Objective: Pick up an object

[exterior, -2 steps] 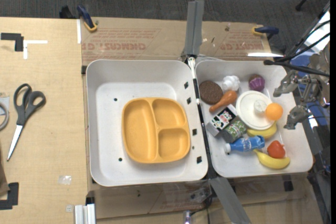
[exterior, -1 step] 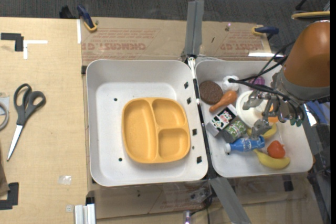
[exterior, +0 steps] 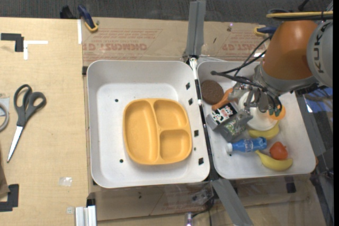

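1. Camera view, the bins: two shallow white bins sit side by side on the bench; the left bin [exterior: 98, 129] carries a yellow divided plate [exterior: 157, 130] near its middle; the right bin [exterior: 304, 164] holds a heap of small objects.
2. Camera view, the arm: the grey arm with its orange band [exterior: 288, 50] comes in from 3 o'clock and hangs over the right bin; the gripper [exterior: 253, 105] points down into the heap; how far it is open, and whether anything is in it, cannot be told.
3. Camera view, the objects: a brown round disc [exterior: 212, 91] lies at 9 o'clock from the gripper; a grey packet with black and white print [exterior: 226, 120] lies just at 7 o'clock; a blue bottle [exterior: 246, 145] lies at 6 o'clock; a red ball [exterior: 278, 150] rests against a yellow banana [exterior: 275, 162] at 5 o'clock.
4. Camera view, the bench: scissors [exterior: 24, 108] lie at 9 o'clock, well apart from the left bin.
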Controlling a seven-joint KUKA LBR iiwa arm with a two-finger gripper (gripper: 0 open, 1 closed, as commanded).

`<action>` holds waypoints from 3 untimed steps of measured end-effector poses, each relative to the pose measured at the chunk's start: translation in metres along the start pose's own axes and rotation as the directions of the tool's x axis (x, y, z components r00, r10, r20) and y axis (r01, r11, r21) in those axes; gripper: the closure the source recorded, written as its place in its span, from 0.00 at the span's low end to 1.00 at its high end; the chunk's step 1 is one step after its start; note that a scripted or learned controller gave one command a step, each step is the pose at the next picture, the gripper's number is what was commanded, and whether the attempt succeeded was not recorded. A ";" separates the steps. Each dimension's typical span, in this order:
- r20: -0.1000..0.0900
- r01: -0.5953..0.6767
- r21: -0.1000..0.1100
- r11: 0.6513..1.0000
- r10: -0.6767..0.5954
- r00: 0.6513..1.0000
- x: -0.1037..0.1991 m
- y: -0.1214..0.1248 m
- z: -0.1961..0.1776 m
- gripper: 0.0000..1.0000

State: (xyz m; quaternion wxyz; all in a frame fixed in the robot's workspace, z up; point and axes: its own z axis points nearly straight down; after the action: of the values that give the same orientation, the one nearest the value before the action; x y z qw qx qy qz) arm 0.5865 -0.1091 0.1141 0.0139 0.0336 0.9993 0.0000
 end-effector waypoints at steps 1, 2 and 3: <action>0.013 -0.059 0.010 0.998 0.059 0.998 0.044 0.002 0.002 0.00; -0.013 -0.338 0.008 0.941 0.338 0.941 0.105 -0.005 0.015 0.00; -0.011 -0.468 0.009 0.883 0.468 0.883 0.014 -0.008 0.017 0.00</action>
State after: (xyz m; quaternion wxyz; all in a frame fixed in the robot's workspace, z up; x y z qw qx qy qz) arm 0.5726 -0.1165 0.0971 0.0068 0.2738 0.9618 0.0006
